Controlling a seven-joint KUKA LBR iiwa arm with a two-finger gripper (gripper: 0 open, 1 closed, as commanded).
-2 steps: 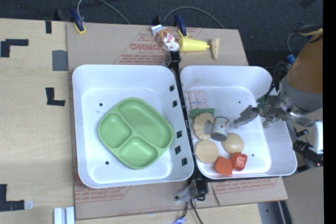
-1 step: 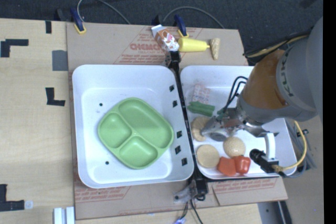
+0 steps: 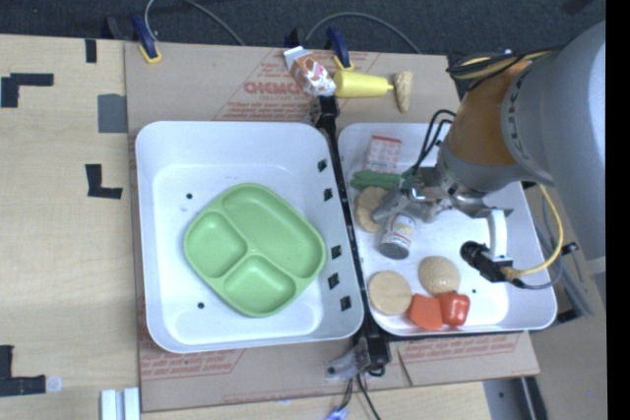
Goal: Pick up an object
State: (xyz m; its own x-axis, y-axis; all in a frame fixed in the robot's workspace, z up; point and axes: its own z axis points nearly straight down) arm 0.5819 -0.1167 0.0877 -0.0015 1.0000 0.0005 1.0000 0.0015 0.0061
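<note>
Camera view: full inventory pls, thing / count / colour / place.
Bins: 2, white, side by side on the bench.
Tray: 1, green, three compartments, in the left bin.
Packet: 1, clear with red print, top of the right bin.
Green item: 1, dark green, right bin, below the packet.
Can: 1, silver, lying in the middle of the right bin.
Round pieces: 3, tan, right bin, one by the can, two near the front.
Red item: 1, orange-red, front of the right bin.
Banana: 1, yellow, on the cardboard behind the bins.
Clamps: 2, blue, back edge.
Arm: 1, grey with orange band, over the right bin.
Gripper: 1, metal, just above the can.
</note>
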